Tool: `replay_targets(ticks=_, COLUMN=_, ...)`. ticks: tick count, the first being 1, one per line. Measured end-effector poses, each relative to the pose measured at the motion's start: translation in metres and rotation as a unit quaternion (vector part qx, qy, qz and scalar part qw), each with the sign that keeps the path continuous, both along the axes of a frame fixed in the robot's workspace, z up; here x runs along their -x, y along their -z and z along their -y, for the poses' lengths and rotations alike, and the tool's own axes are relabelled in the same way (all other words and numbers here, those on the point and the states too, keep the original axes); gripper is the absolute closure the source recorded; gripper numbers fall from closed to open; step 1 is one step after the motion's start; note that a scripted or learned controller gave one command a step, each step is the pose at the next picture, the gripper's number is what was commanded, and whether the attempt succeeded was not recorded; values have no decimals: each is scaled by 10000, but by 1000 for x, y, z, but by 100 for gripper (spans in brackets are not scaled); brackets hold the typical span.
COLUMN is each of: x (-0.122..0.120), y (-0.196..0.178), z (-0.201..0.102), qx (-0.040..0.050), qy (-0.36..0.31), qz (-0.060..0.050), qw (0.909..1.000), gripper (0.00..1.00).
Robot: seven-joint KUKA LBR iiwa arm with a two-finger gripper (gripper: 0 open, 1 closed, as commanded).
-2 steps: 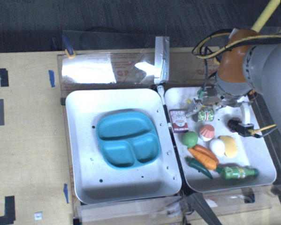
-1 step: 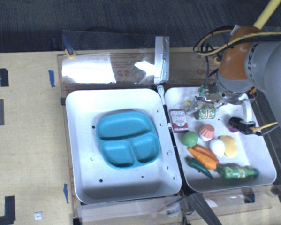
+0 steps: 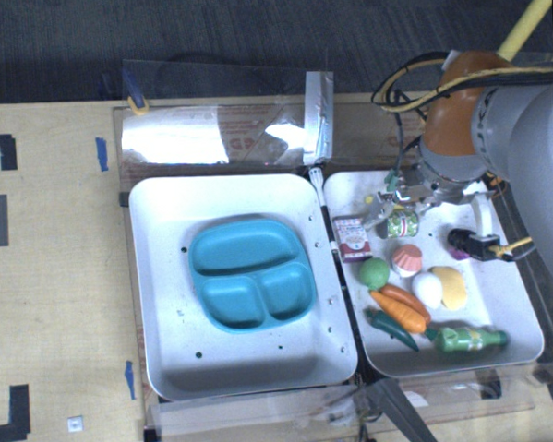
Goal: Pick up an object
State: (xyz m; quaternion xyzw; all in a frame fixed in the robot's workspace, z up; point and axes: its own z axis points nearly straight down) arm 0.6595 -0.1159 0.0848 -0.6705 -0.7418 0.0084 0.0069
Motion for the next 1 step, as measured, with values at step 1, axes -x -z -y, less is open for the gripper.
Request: replay_targets(ticks=1, x=30, y=-105, z=-98, qx=-24, qy=111, qz=159, qw=9998, gripper=100)
